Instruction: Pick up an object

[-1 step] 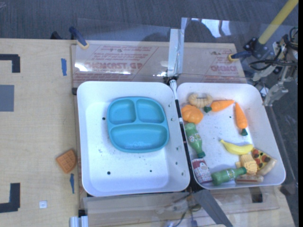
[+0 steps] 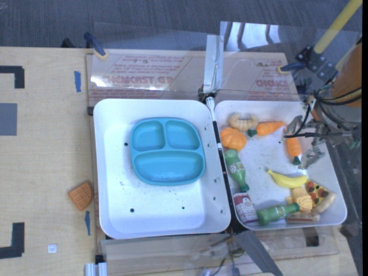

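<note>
At the right bin's (image 2: 339,209) right edge, the gripper (image 2: 303,144) has its metal fingers clamped on a small orange carrot (image 2: 294,147), long axis near vertical. Around it lie a banana (image 2: 287,179), green bottles (image 2: 236,169), and pizza (image 2: 319,193). The left bin (image 2: 109,154) holds a smooth blue divided plate (image 2: 167,152).
</note>
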Controlling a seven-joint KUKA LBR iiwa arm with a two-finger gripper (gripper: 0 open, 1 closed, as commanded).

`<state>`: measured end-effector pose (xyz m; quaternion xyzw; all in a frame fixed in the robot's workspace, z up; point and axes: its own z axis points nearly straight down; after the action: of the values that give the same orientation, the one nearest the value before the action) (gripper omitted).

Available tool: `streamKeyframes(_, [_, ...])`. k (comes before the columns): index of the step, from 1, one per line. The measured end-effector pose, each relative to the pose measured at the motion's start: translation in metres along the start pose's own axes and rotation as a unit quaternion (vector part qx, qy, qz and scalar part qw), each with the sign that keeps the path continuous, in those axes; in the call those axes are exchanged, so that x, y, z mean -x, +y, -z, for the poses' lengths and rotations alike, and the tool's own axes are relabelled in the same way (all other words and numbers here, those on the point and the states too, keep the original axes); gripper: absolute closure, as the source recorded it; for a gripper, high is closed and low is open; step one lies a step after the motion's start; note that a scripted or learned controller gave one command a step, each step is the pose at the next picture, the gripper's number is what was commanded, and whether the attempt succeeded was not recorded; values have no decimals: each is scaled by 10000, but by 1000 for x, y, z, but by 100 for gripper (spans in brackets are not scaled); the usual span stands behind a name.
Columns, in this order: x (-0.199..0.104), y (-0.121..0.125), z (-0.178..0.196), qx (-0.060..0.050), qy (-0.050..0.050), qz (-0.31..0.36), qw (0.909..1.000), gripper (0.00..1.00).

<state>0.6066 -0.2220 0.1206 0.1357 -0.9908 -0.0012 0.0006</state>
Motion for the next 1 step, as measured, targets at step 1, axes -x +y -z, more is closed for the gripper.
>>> streamKeyframes(1, [6, -3, -32, -25, -43, -446, 9990, 0])
